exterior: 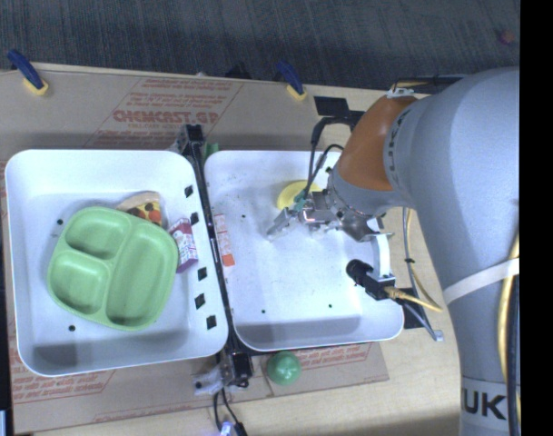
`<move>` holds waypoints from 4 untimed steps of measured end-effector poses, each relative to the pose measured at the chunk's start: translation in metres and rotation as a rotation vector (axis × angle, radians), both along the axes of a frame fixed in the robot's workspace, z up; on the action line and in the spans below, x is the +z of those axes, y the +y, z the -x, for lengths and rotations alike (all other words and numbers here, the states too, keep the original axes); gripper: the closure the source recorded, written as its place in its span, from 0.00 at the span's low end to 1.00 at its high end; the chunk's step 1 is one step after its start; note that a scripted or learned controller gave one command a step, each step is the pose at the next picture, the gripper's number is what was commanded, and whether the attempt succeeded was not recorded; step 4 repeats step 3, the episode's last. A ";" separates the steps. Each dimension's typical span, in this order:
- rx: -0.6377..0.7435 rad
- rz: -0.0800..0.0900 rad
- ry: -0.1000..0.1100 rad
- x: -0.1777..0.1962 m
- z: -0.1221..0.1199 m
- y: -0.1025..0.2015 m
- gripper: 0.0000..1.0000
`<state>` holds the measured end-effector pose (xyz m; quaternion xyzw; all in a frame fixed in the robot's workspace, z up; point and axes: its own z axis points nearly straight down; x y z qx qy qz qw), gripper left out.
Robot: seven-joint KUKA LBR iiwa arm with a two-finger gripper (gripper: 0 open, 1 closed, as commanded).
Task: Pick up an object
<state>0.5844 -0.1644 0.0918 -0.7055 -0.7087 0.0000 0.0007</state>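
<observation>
Plainly the risk lies at the right white plastic bin, where the grey arm with its orange band reaches down and the metal two-finger hand sits low over the bin floor. Its fingers splay toward the bin's middle, and nothing shows between them; whether they are parted or closed I cannot tell from this slant. Just behind the hand, touching or nearly so, lies a small yellow rounded object — partly hidden by the wrist, so its shape stays uncertain.

That yellow piece seems the likeliest thing to pick up, and the trouble is its position: it sits behind the fingertips rather than between them. If the fingers close where they are, my judgement is that they would meet on air or merely nudge the object toward the bin's far wall. A rounded body can also squirt out of a pinch.

Other candidates are well apart, in the left white bin: a pale green three-compartment plastic tray, a small slice-shaped toy with red dots at its far edge, and a purple-and-white wrapped packet against the dividing wall. A green ball rests on the cardboard-covered surface outside both bins — probably out of practical reach.
</observation>
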 end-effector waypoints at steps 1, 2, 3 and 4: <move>0.001 0.000 0.004 0.000 0.109 -0.008 0.00; 0.001 0.000 0.001 0.000 0.035 0.008 0.00; 0.002 0.001 -0.001 0.000 -0.026 -0.047 0.00; 0.002 0.001 -0.001 0.000 -0.026 -0.047 0.00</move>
